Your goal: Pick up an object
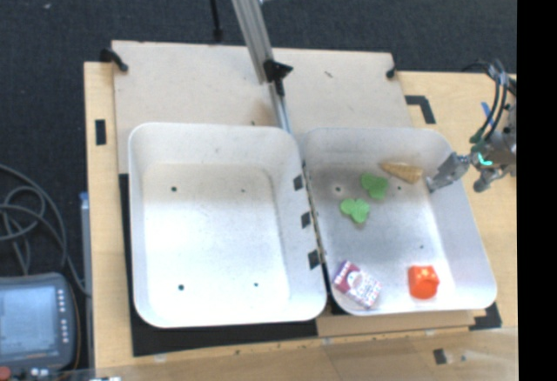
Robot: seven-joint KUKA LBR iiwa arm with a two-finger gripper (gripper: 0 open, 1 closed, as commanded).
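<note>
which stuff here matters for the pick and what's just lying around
For the job: gripper; tan piece; two green pieces; orange object; red-and-white packet; right bin.

Lying about: left bin; metal pole; cables; screen unit.

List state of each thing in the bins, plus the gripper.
tan piece: lying flat, right bin, far side, near gripper
green pieces: two, lying mid right bin, close together
red-and-white packet: lying flat, near-left corner of right bin
orange-red block: resting on bin floor, near side
gripper: at right bin's right rim, holding nothing
</note>
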